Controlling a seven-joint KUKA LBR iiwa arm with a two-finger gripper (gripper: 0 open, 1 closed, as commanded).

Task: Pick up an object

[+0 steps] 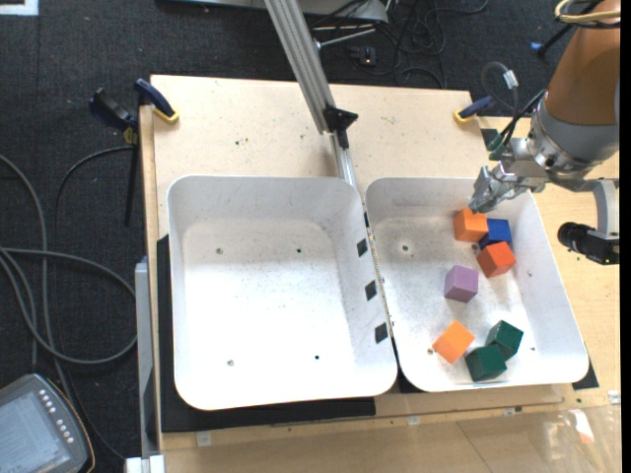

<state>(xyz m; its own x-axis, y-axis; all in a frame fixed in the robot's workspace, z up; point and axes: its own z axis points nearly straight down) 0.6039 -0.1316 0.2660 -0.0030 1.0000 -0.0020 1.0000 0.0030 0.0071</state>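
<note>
The right bin holds several small blocks. An orange block, a blue block and a red-orange block cluster at its far right. A purple block lies below them. Near the front edge sit another orange block and two dark green blocks. My gripper hangs just above the far orange block, its tip close to that block's top edge. Nothing shows between its fingers.
The left bin stands beside the right one, joined along a dark divider. A slanted metal pole crosses above the bench's back. Clamps sit at the bench's far corners.
</note>
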